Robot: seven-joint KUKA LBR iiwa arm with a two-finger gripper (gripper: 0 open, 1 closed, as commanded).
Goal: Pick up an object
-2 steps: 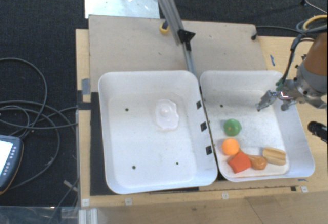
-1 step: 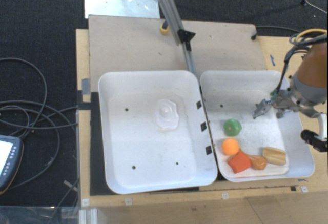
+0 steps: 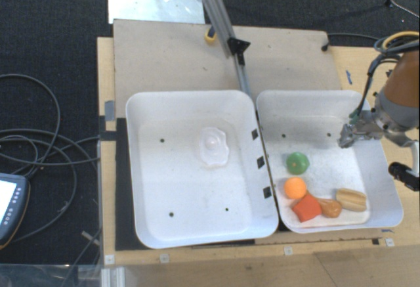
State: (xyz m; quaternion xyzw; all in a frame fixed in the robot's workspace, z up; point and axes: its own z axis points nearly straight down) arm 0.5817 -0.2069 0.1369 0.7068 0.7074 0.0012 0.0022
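Observation:
The right bin [image 3: 308, 111] holds a green ball [image 3: 297, 162], an orange ball [image 3: 295, 188], a red block [image 3: 306, 208], a small orange-brown piece [image 3: 331, 208] and a tan bread-shaped piece [image 3: 352, 199], all grouped toward its front. My gripper [image 3: 346, 136] hangs over the right side of this bin, up and to the right of the green ball and apart from every object. A pale, translucent white object [image 3: 214, 146] lies near the middle of the left bin [image 3: 151, 167].
A slanted grey pole [image 3: 220, 13] runs down to the gap between the bins at the back. Black clips [image 3: 260, 162] sit along the shared bin wall. Cables [image 3: 39, 141] and a pendant [image 3: 10, 203] lie on the floor at left.

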